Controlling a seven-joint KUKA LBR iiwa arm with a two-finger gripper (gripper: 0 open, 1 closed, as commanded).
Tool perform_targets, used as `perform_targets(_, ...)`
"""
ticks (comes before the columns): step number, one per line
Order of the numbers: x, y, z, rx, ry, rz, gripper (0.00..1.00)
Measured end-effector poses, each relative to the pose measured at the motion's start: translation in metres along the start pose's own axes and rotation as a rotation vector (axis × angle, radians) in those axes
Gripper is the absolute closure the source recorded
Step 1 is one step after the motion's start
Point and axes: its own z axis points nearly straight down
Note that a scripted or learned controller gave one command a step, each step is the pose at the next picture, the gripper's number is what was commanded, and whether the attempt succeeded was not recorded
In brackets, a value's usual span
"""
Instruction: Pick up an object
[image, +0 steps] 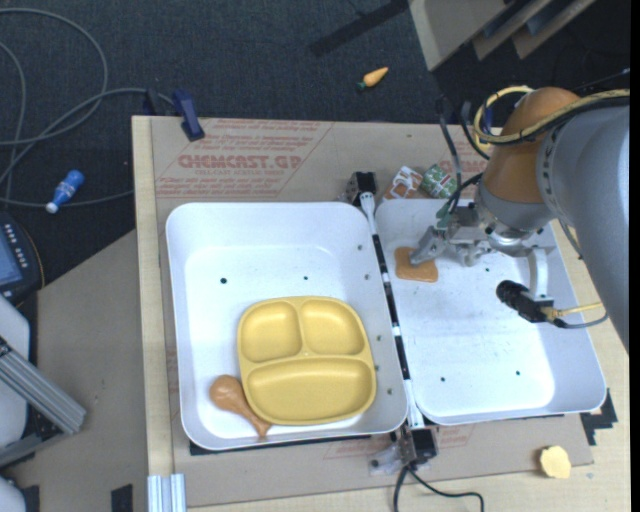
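A flat orange-brown piece (416, 267) lies at the back left of the right bin (480, 390), close to the divider. My gripper (432, 249) is low over the bin, right at that piece's upper right edge, and it looks to be touching it. In the left bin (200, 250), a yellow divided plate (305, 358) sits toward the front. A tan drumstick-shaped toy (236, 398) lies against the plate's lower left side.
A crumpled printed packet (424, 181) rests on the right bin's back rim. A black part with a yellow cable (525, 300) hangs over the bin's right side. A yellow chunk (553, 461) lies on the bench in front of the right bin.
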Motion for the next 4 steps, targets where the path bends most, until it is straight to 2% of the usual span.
perform_targets(1,0.016,0.012,0.0,0.002,0.001,0.001,0.0)
perform_targets(2,0.02,0.028,0.0,0.001,0.001,0.001,0.0)
perform_targets(3,0.02,0.004,0.0,0.007,0.002,0.004,0.0)
perform_targets(4,0.02,0.006,-0.012,0.001,0.001,0.002,1.0)
